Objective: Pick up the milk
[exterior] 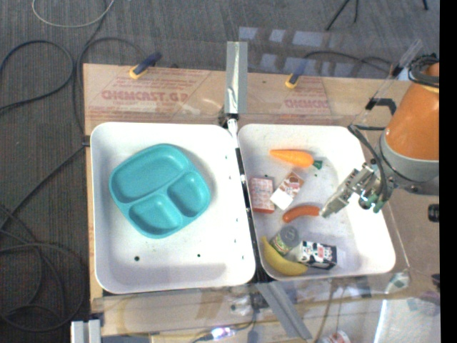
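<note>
Wedged against the banana (280, 260) and can (288, 237) near the right bin's (373, 261) front wall, the milk carton (318, 254) risked being missed or jostled, since the gripper (333, 207) hung beside the sausage (301, 212), fingers apparently pinched together, empty.

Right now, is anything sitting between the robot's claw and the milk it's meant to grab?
Nothing visible blocks it. The end effector hovers over bare bin floor, and the milk lies below it in the view, apart. The red sausage sits off to the side; the banana lies beside the milk.
</note>
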### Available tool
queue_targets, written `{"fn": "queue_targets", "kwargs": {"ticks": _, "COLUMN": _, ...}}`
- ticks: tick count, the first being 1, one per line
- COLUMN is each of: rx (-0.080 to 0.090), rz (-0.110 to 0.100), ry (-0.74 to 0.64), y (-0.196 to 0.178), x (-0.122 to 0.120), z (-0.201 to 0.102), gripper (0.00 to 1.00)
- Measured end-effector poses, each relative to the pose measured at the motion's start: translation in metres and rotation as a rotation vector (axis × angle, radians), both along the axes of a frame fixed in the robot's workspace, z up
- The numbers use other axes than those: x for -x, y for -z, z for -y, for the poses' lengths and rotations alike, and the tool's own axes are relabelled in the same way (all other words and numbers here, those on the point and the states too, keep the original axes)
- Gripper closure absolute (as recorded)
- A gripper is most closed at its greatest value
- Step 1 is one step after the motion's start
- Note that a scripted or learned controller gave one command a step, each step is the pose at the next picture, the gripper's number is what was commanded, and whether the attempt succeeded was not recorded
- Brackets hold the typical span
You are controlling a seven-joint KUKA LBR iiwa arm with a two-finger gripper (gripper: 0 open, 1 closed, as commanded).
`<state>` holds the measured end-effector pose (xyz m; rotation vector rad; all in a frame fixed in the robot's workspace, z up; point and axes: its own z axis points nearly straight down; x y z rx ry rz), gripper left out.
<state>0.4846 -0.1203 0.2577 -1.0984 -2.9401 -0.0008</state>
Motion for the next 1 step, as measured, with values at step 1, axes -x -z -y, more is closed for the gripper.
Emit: {"fn": "queue_targets", "kwargs": {"ticks": 1, "rx": 0.000, "rz": 0.000, "ry": 0.000, "y": -0.0001, "x": 0.0000, "z": 0.0002, "gripper": 0.00}}
